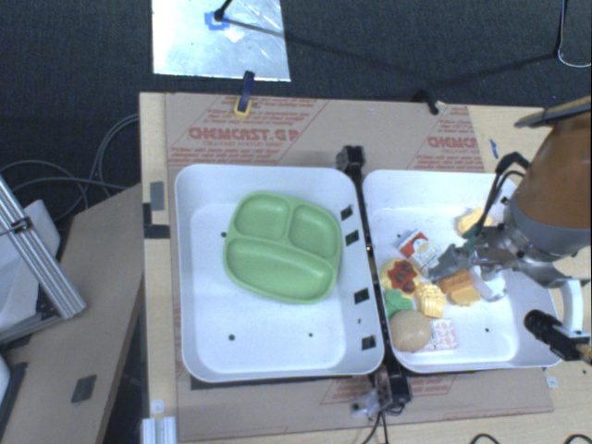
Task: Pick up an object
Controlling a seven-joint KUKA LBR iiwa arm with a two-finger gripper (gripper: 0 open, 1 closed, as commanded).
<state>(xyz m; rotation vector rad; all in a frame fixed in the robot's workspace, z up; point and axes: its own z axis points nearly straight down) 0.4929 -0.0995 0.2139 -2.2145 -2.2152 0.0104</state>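
Where two bins (277,363) sit, one green tray (282,246), jaws (455,262) low.

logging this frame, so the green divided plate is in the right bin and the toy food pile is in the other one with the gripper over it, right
Not quite. The camera view shows the green divided plate in the left bin, not the right one. The rest holds: the toy food pile lies in the other bin, with the gripper over it.

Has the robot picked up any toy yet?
Not yet, it seems. The gripper is down in the right white bin, among the toy food beside the orange piece. Nothing looks lifted. The green divided plate sits in the left bin.
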